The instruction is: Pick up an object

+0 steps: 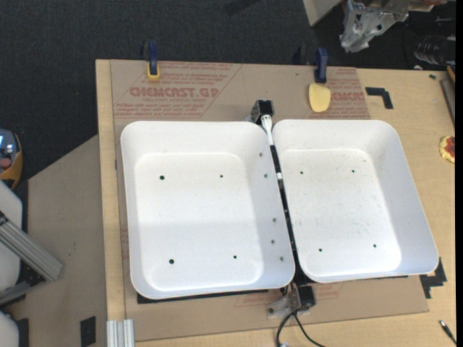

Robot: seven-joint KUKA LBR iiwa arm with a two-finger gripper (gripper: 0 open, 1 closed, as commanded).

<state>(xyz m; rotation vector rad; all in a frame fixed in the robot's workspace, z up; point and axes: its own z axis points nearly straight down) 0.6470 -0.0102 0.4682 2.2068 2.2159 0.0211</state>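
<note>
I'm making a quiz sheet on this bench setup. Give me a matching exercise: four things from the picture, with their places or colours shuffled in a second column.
Things:
1. left bin
2. right bin
3. yellow piece
4. gripper

Places:
A. on the cardboard just behind the right bin
B. top right, above the dark floor beyond the bench
C. white, on the side away from the arm
D. white, on the side nearest the arm

Pairs: 1-C, 2-D, 3-A, 4-B

Both bins (195, 132) lie open from above.
</note>
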